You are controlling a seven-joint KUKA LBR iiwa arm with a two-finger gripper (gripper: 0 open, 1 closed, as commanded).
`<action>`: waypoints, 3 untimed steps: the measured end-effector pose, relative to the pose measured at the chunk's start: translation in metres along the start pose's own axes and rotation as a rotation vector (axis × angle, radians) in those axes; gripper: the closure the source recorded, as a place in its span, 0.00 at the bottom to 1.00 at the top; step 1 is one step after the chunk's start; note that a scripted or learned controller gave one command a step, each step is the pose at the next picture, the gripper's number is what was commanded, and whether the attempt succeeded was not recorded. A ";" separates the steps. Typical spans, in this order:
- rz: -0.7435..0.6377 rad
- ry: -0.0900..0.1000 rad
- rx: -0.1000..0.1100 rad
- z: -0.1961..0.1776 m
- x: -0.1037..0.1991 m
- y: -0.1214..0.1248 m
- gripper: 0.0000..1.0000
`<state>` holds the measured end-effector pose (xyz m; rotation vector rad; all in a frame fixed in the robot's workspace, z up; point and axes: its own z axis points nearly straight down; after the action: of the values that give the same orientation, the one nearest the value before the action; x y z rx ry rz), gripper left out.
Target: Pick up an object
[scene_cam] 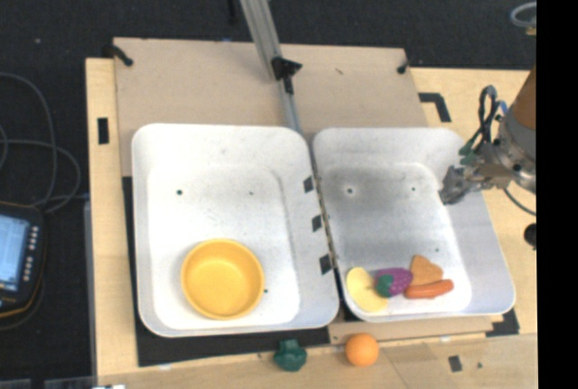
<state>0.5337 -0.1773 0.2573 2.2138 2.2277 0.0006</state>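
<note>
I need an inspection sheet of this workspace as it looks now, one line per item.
Surface: wooden bench bearing two white bins, left bin and right bin.
Job's things: yellow bowl in the left bin; pale yellow piece, purple piece and orange pieces bunched at the right bin's near edge.
Clutter: orange ball and green piece on the bench, outside the bins.
Grippers: gripper over the right bin's right rim, holding nothing seen.
Cables: dark cables at the left; wires by the arm.
Surroundings: metal pole, screen device, dark floor.

Smooth white plastic bins (226, 152), scuffed grey, glossy yellow plastic bowl (222, 278), matt wooden bench (262, 76)
</note>
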 end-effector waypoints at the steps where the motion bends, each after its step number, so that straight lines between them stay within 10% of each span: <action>1: -0.001 0.000 -0.001 0.011 0.051 0.027 1.00; 3: 0.002 0.000 -0.001 0.002 0.141 0.067 1.00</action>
<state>0.5998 -0.0358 0.2555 2.2155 2.2249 0.0016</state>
